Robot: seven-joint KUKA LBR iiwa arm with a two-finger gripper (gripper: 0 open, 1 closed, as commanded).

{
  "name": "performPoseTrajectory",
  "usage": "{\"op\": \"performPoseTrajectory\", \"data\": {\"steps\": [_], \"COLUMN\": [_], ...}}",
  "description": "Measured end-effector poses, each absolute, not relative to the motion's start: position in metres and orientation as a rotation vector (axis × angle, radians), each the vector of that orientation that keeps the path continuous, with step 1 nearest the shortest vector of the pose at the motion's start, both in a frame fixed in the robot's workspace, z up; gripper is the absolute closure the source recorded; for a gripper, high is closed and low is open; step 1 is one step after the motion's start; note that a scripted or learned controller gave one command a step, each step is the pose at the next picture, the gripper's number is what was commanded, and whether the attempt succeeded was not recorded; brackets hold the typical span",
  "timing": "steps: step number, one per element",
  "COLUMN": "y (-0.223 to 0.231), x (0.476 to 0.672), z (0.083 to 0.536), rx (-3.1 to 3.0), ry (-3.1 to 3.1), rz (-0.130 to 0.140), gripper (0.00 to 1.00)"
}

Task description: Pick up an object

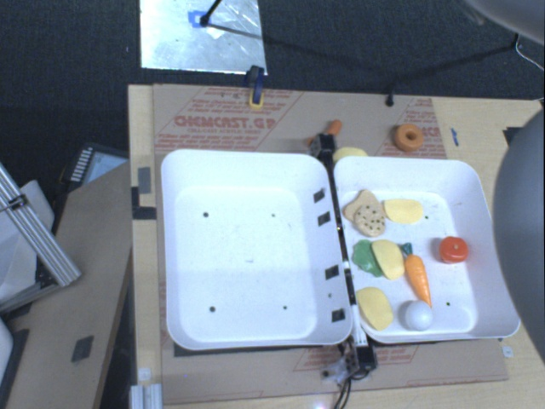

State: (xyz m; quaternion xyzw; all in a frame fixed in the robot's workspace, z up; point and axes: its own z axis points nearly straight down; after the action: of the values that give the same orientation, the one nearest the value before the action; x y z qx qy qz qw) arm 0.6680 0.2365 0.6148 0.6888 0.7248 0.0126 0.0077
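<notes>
Seven toy foods, among them a carrot and tomato, lie unlifted in the right bin; grey arm looms at right edge, claw's state impossible to tell; picking appears unstarted.

Pretty even overhead light, mild glare on the shallow white plastic bins; the grey arm looks blurry, probably out of focus.

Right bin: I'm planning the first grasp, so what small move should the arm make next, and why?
Probably bring the arm leftward over the right bin, toward the tomato. It lies nearest the arm's side and apart from the carrot, while the other pieces crowd together.
</notes>
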Motion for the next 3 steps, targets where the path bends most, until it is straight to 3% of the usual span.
{"op": "performPoseTrajectory", "data": {"steps": [3], "y": [0.238], "x": [0.670], "z": [0.650], "rx": [2.122], "ry": [2.253], "rz": [0.113], "gripper": [1.00]}}
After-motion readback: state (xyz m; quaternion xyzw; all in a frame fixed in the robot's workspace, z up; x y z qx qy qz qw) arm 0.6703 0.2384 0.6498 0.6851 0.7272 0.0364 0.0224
